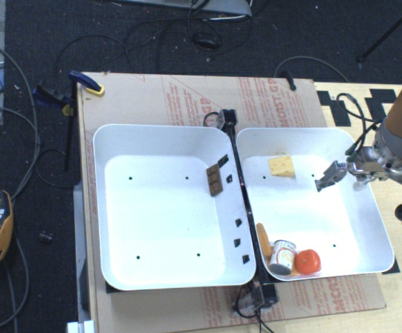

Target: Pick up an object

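The gripper [328, 177] hangs over the right bin [367, 214] near its far right side, grip state unreadable, nothing visibly held — the cheese wedge [281, 166] lies nearest, while the can [282, 256], tomato [308, 261] and carrot [263, 238] crowd the near corner.

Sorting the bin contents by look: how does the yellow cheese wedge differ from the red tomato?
The cheese wedge is pale yellow and angular; the tomato is red and round. The cheese wedge lies alone near the right bin's far side; the tomato sits in its near corner beside a can. Both lie in the right bin.
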`<action>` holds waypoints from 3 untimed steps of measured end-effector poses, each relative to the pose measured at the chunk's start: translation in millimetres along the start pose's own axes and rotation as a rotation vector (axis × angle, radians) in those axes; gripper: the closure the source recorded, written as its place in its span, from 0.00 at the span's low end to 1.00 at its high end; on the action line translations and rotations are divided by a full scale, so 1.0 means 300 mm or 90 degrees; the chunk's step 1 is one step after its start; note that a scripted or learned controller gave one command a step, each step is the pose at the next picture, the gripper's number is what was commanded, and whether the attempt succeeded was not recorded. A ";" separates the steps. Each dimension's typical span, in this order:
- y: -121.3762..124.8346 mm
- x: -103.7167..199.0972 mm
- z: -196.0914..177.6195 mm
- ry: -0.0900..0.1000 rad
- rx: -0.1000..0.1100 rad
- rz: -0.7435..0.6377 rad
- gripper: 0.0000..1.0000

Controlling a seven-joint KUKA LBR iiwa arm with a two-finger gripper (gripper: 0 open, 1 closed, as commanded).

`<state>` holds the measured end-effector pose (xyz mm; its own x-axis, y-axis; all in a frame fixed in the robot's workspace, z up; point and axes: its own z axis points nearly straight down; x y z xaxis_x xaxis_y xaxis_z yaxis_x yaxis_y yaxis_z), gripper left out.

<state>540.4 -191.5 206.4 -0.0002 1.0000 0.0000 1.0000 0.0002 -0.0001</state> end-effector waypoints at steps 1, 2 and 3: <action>-0.050 0.018 -0.074 0.000 -0.001 0.000 0.00; -0.047 0.108 -0.600 -0.001 -0.008 0.024 0.00; -0.193 0.050 -0.240 0.001 0.005 0.002 0.00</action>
<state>482.5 -176.4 278.3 0.0026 1.0000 0.0011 1.0000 -0.0025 -0.0074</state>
